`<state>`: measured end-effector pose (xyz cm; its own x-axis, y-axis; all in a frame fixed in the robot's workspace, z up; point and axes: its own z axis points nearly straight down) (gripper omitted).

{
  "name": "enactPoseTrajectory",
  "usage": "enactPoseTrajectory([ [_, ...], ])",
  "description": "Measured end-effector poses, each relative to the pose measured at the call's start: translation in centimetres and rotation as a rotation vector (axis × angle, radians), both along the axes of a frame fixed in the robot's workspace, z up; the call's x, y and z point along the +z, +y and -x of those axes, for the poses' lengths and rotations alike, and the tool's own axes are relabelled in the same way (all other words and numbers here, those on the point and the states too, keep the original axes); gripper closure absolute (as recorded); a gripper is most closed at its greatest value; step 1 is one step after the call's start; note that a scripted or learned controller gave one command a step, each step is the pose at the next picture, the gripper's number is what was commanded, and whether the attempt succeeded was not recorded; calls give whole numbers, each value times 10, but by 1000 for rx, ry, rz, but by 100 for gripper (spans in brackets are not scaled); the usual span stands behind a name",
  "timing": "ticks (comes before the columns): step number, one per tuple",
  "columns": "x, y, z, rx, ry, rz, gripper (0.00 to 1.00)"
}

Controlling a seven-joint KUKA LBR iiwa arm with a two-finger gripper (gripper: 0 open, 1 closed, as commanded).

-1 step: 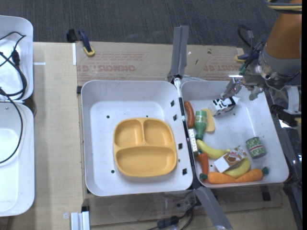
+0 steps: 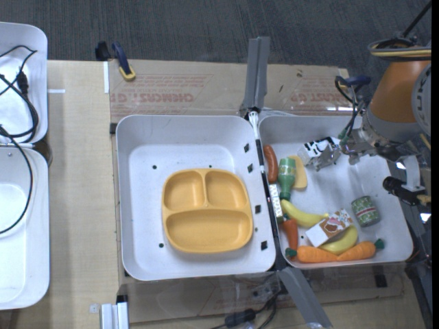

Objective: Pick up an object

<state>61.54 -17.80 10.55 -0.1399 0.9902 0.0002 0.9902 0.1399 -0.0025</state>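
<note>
The counter (image 2: 75, 184) carries two shallow white bins side by side, with a sheet of brown cardboard (image 2: 185, 88) lying under their far edges. The left bin (image 2: 137, 156) holds a yellow divided plate (image 2: 206, 210), which sits flat a little toward the bin's near right part, its three compartments bare. The right bin (image 2: 374, 184) holds the small things, gathered along its left wall and near edge.

The arm (image 2: 405, 91) comes in over the right bin's far right corner, and the gripper (image 2: 324, 155) hangs over the far middle of that bin. Whether its fingers are apart or together cannot be told, as the metal parts blur against the white floor. A small black-and-white object (image 2: 317, 146), too unclear to name, lies right at the gripper's tip; whether it is touched cannot be told.

Along the left wall lie a red sausage (image 2: 271, 163), a green bottle (image 2: 286, 178) with a yellow piece (image 2: 299, 173) beside it, then a banana (image 2: 302, 214) and a red pepper (image 2: 292, 233). At the near edge lie two carrots (image 2: 336, 253), a second banana (image 2: 345, 240) and a small printed packet (image 2: 329, 227) resting on them. A green can (image 2: 365, 211) lies apart toward the right wall. All these sit nearer than the gripper, none between its tips.

A blue-handled clamp (image 2: 120, 59) lies at the cardboard's far left corner.
</note>
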Motion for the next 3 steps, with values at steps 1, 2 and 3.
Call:
enactPoseTrajectory([
  [1, -12, -37, -1, 25, -6, -8, 0],
  [2, -11, -29, -41, 119, 0, 0, 0],
  [3, -11, -23, -42, 128, 1, 4, 0],
])
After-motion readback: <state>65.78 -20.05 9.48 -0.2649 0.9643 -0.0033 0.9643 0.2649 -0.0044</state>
